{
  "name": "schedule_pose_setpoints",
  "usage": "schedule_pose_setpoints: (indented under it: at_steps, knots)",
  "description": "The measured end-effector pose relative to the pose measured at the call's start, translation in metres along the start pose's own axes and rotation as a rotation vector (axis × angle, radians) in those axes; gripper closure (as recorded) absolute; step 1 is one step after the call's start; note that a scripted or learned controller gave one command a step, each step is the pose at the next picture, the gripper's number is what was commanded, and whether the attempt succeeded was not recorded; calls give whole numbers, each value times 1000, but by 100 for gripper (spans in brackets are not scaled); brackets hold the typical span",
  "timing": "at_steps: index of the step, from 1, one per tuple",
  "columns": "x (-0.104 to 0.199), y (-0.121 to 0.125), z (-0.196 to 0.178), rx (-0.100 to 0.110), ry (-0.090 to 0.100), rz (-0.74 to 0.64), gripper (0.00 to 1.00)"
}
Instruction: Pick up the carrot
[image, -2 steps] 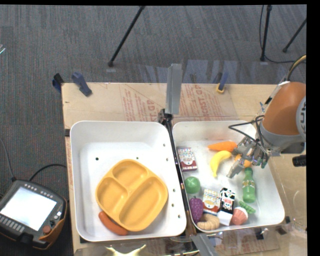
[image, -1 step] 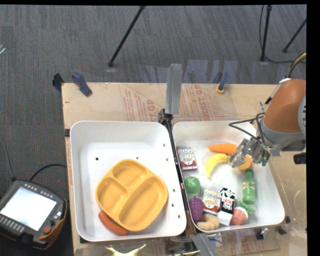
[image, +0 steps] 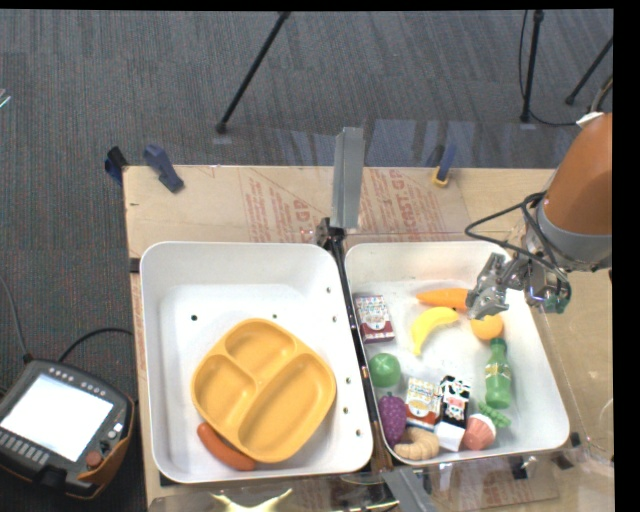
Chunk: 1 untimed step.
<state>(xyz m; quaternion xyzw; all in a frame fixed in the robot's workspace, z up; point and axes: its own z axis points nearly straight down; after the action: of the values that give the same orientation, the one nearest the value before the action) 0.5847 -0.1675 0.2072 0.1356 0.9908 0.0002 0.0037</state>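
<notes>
Hovering my gripper (image: 487, 298) at 3 o'clock of the carrot (image: 445, 297), which lies in the right bin (image: 555, 400) at 12 o'clock of the banana (image: 433, 327); can't tell finger opening, nothing visibly held

Glossy plastic tray (image: 262, 389) (yellow) in smooth white bin (image: 170, 290).

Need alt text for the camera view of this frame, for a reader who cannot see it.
A grey arm's two-finger gripper hovers at the right end of a small orange toy carrot in the right white bin, among toy foods including a yellow banana. The left white bin holds a yellow divided plate and a reddish sausage.
</notes>
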Motion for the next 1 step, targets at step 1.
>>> schedule_pose_setpoints:
  at_steps: [1]
  knots:
    - [1,0,3,0,6,0,0]
